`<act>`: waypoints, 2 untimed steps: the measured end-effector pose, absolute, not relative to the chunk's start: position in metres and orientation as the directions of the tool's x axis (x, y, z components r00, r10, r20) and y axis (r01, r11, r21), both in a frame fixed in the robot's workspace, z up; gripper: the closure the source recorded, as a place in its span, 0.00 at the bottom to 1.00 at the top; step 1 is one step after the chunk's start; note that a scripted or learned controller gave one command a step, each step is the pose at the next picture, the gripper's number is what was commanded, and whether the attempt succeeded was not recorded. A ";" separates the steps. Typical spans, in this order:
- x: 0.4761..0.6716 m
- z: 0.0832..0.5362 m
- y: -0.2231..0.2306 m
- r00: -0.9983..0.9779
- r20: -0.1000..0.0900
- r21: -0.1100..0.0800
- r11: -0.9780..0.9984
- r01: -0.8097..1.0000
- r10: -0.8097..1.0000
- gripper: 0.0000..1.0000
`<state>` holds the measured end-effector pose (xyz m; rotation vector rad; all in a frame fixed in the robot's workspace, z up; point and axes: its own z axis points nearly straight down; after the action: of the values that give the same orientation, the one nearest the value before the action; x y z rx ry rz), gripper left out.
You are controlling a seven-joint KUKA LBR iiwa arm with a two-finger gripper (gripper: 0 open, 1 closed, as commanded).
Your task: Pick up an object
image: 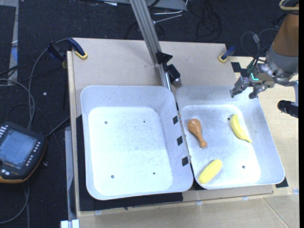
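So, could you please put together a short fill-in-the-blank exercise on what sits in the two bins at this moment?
1. The toy chicken drumstick, the banana and the corn cob all lie in the ____ bin.
2. The item nearest the divider between the bins is the ____.
3. The end effector hangs over the right bin's ____ corner.
4. The item closest to the end effector is the ____.

Missing words: right; drumstick; far right; banana.

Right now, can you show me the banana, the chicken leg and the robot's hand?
banana (240,128): camera view, middle of the fruit.
chicken leg (194,126): camera view, the fat meaty end.
hand (245,91): camera view, midway between its fingertips.
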<state>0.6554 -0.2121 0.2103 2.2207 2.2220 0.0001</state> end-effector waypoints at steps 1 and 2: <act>0.655 0.210 -0.212 -0.001 0.000 0.000 0.001 1.000 1.000 0.00; 0.652 0.151 -0.204 -0.001 0.001 -0.005 0.001 1.000 1.000 0.00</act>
<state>0.6522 -0.2041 0.1507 2.2238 2.2251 -0.0038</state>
